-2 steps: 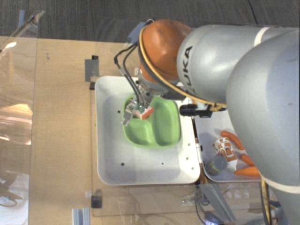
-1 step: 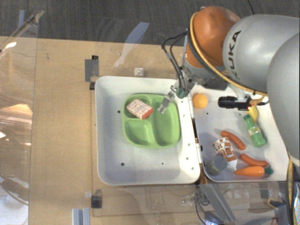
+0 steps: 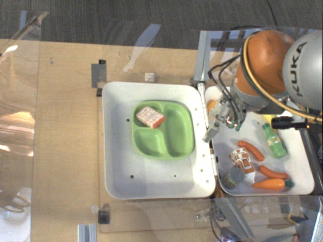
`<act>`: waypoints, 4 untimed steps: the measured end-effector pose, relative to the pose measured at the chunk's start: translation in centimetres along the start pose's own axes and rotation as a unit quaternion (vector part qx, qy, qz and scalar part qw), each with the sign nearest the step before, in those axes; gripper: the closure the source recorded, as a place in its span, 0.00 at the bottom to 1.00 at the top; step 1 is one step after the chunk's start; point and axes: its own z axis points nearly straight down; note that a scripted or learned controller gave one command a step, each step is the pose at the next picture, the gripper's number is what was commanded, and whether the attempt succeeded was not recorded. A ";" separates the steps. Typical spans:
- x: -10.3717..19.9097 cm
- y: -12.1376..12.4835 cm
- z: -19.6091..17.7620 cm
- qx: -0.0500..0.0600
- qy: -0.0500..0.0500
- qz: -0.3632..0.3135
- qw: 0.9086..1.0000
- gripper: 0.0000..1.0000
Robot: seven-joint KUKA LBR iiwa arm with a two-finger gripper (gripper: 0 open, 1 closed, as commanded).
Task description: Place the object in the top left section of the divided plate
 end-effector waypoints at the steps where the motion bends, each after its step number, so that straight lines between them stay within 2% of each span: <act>1: -3.8 -12.9 -10.6 0.001 -0.003 -0.021 1.000 0.00; 2: -8.2 -16.9 -21.1 0.001 -0.003 -0.091 0.996 0.00; 3: -8.3 -16.7 -22.4 0.000 -0.009 -0.091 0.996 1.00; 4: -11.6 -15.1 -24.5 0.001 -0.002 -0.206 0.978 1.00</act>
